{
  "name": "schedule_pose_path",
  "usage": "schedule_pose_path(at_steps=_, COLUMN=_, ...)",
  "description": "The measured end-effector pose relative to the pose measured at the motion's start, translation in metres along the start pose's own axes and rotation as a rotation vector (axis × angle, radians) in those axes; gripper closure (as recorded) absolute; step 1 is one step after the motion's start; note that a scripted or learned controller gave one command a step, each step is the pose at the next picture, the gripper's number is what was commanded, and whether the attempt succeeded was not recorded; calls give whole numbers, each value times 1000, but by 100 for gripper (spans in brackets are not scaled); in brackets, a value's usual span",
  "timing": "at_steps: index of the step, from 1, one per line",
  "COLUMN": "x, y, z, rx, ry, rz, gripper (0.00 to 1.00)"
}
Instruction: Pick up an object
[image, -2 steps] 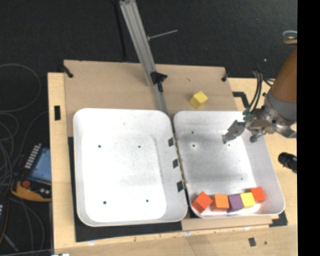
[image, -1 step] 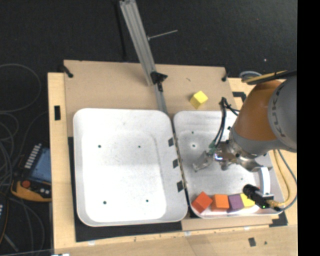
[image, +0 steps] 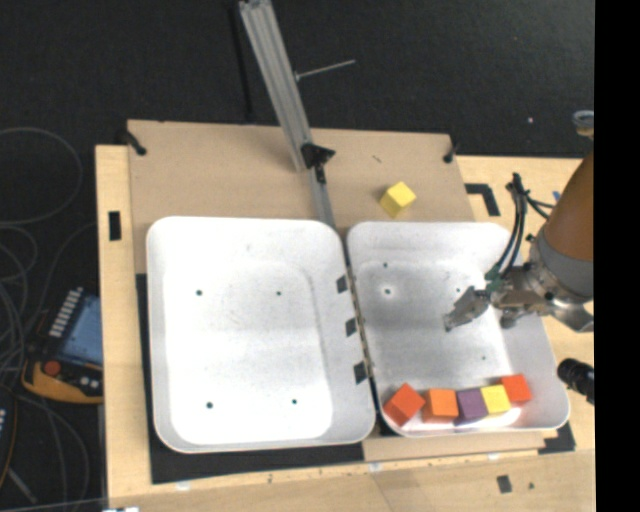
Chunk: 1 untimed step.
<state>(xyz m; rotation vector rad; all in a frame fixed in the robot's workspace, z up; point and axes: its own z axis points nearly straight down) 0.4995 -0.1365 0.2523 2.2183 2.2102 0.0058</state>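
Right bin (image: 520, 345): arm reaches in from right, gripper (image: 466, 310) low, aperture unclear.

My arm (image: 572, 225) shows a rounded orange-brown band above a grey wrist. Dark green and black cables (image: 520, 215) loop beside it, running to my grey metal gripper (image: 462, 310), all angular plates and brackets.

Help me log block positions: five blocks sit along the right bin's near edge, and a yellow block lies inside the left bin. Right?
Not quite. The yellow block lies outside both bins, on the bench behind the right bin, as the camera view shows. The row of five blocks along that bin's near edge is correct.
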Motion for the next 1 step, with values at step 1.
schedule_pose_path(at_steps=1, x=58, y=33, z=-79, rx=-2, ry=4, rz=-12, gripper=0)
